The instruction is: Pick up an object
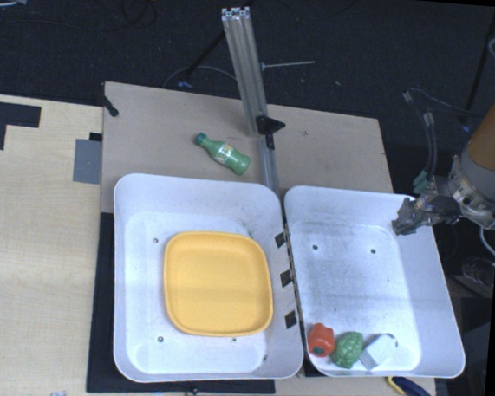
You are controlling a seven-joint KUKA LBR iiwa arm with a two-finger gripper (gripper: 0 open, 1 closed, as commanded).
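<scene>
A: Top of the order, the pale wooden table point(236, 139), spreading away to the tool's left, with the two shallow white bins on it.

B: And the tool point(404, 224)?

A: Dark, at the end of the grey arm with the orange band point(488, 146), sitting at the far right corner of the right-hand white plastic bin point(353, 273), just over its rim. Nothing visible between its fingers, and from here I cannot tell whether they're spread or closed, it's just a dark lump.

B: Next biggest?

A: The left-hand white plastic bin point(140, 226), well away from the tool on its far side, touching the right bin along the black clips. Inside it lies a yellow rounded-square plastic plate point(218, 283), flat, roughly centred.

B: That long thing at the back?

A: A grey ribbed metal rail point(250, 76), slanting from the dark background down to the gap between the bins, well apart from the tool.

B: Now the small stuff.

A: A green plastic bottle with a pale label point(224, 154), on its side on the table beyond the left bin. Then three pieces bunched in the right bin's near corner, far down the bin from the tool: a pale grey-white block point(376, 350) nearest the bin's right wall, a bumpy green toy vegetable point(348, 350) touching it, and a red-orange toy pepper point(321, 339) just beside that, against the wall next to the left bin.

B: Any of them lifted?

A: All three resting on the bin floor.
</scene>
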